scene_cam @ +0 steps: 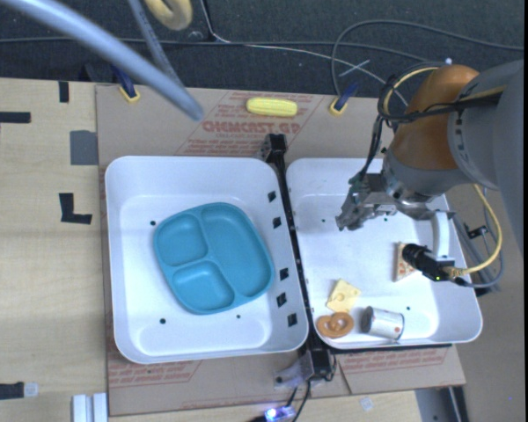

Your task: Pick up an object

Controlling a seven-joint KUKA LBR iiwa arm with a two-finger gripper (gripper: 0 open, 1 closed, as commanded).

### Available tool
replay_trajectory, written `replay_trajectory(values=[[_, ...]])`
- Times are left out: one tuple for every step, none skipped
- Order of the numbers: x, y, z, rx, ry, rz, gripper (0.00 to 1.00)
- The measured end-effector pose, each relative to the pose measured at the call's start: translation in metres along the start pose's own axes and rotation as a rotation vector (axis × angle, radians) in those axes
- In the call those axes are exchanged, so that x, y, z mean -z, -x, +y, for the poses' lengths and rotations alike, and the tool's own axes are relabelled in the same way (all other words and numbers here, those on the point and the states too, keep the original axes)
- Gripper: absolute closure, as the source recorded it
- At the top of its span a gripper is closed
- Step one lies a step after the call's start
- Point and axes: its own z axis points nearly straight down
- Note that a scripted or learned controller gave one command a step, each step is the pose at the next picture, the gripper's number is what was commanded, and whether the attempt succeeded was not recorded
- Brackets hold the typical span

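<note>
Down at the near edge of the right bin (pixel 472 316) lie a few small things. A brown ring (pixel 336 325) like a tiny donut sits near the bin's near left corner. Just beside it, to the right, a small silver can (pixel 385 322) lies on its side. A little yellow wedge (pixel 341 294) rests just behind the ring, very close to it. A bit farther back and to the right lies a flat piece like a pizza slice (pixel 403 262), tan with some red.

In the left bin (pixel 114 236) sits a blue plate (pixel 213 258) with three parts. It is turned at a slant and takes up the middle of that bin.

Farther back in the right bin hangs the gripper (pixel 356 211), dark and small, over the far left part of the white floor. It is well apart from the ring, the can and the wedge. I cannot tell if it is open or closed. The grey arm (pixel 475 139) with its orange band (pixel 431 117) comes in from the right.

Behind both bins, a yellow thing (pixel 271 106) lies on the brown cardboard (pixel 238 126).
</note>
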Motion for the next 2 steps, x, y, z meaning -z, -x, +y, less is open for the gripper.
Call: replay_trajectory(values=[[0.0613, -0.0008, -0.0051, -0.001, 0.0, -0.001, 1.0], [0.0675, -0.0008, -0.0047, -0.001, -0.004, 0.0, 1.0]])
